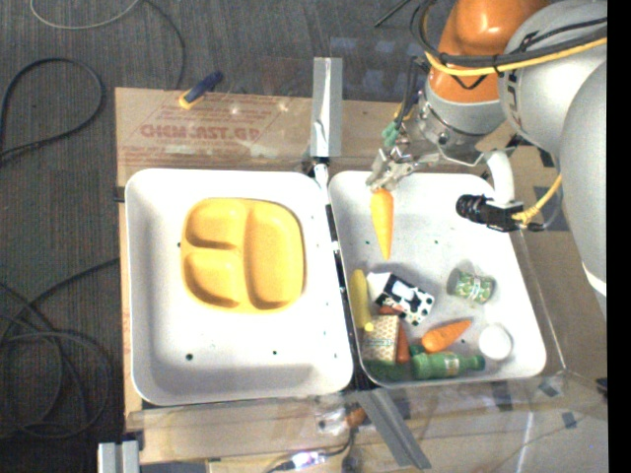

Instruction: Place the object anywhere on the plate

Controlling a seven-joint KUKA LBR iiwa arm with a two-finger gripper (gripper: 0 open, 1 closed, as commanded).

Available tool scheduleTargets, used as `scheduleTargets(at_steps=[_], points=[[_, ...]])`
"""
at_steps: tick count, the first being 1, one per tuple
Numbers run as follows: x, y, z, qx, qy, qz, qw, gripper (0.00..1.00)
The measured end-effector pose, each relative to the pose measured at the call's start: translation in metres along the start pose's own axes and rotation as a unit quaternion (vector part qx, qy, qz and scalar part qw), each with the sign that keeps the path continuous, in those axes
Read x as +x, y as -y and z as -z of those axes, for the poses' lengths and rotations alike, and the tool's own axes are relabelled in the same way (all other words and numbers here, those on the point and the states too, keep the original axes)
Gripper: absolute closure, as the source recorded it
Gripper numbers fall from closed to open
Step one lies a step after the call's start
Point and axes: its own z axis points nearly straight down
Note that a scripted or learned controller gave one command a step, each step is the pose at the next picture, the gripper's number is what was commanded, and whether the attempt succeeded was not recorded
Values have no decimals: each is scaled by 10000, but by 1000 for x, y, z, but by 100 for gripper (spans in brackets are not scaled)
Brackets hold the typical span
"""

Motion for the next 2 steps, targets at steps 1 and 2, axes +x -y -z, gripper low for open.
scheduleTargets(at_steps=[1,2], points=[[55,-14,-51,7,5,841,9965,100],[55,-14,-51,4,3,840,9965,0]])
